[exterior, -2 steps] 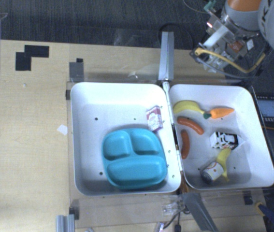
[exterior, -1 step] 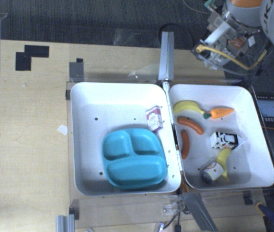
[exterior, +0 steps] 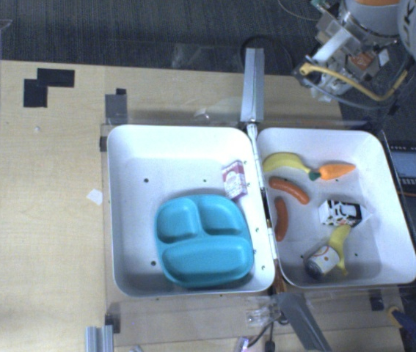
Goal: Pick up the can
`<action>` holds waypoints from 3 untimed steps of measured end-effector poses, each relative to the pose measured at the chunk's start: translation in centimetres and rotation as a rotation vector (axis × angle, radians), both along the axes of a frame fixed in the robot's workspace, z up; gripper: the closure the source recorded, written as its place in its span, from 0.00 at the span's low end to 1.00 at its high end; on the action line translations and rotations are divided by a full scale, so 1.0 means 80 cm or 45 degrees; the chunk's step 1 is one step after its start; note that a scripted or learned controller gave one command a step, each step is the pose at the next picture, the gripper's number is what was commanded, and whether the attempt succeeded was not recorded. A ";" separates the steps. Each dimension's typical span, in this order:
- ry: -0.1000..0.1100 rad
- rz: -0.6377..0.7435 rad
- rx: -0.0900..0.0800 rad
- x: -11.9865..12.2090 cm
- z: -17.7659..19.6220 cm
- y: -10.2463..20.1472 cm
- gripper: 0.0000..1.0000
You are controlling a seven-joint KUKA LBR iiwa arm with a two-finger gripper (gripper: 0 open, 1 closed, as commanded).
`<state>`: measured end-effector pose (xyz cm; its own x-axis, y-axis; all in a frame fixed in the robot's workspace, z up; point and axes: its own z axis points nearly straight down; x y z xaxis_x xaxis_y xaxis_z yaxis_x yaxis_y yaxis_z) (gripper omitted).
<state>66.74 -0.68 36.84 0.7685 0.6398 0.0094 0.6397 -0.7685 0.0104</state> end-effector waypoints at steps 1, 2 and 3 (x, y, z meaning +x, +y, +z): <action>0.012 -0.227 0.006 -0.011 0.047 0.015 1.00; 0.008 -0.222 0.008 -0.010 0.060 0.016 1.00; 0.011 -0.624 0.009 -0.017 0.070 -0.047 1.00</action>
